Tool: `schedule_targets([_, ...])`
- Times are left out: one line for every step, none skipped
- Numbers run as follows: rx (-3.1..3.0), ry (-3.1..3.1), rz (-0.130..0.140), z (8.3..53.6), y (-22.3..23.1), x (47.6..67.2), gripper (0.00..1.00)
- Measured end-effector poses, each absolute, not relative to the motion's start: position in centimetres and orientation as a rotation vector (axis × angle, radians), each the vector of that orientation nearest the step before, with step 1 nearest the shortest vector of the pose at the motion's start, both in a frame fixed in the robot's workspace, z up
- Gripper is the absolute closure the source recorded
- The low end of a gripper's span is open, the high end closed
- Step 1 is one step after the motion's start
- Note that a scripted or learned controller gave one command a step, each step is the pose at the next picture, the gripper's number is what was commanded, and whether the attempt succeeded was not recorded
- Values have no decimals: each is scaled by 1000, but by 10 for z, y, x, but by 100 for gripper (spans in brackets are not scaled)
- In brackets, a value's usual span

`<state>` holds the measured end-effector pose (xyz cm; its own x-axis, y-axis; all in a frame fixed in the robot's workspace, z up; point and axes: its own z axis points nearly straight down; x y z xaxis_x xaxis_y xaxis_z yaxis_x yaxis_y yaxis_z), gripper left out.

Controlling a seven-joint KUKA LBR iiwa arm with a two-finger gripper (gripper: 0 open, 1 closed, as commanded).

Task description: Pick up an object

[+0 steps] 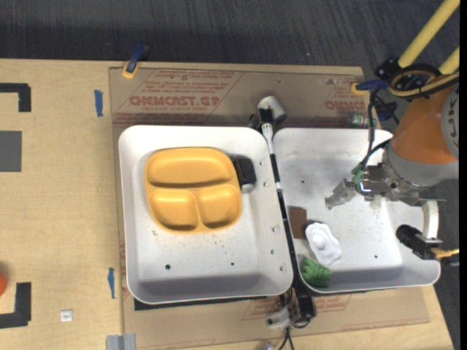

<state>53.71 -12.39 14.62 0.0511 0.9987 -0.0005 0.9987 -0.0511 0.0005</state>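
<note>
My gripper (365,189) hangs over the middle of the right bin (408,272), below the arm's orange band (425,133). Nothing can be seen held in it. A white crumpled object (322,242) lies at the front left of that bin, with a green bristly object (316,270) just in front of it and a flat brown piece (297,222) behind it by the left wall. All three lie to the left of the gripper, apart from it. In the left bin (139,268) rests a yellow divided tray (194,188), and a small black object (244,173) touches its right edge.
The two bins meet along a central rim (281,203). A black part with a yellow tip (417,242) sticks out near the right bin's front right corner. Cables (408,79) and a yellow pole (435,22) stand behind the arm. Cardboard lies under the bins.
</note>
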Motion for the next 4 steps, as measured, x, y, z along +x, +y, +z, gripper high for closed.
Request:
schedule_targets([2484, 1921, 5, 86, -92, 480, 0])
schedule_targets([2485, 1919, 9, 96, -92, 481, 100])
schedule_targets([2565, 1815, -1, 87, -152, 514, 100])
schedule_targets([2565, 1815, -1, 87, -152, 514, 0])
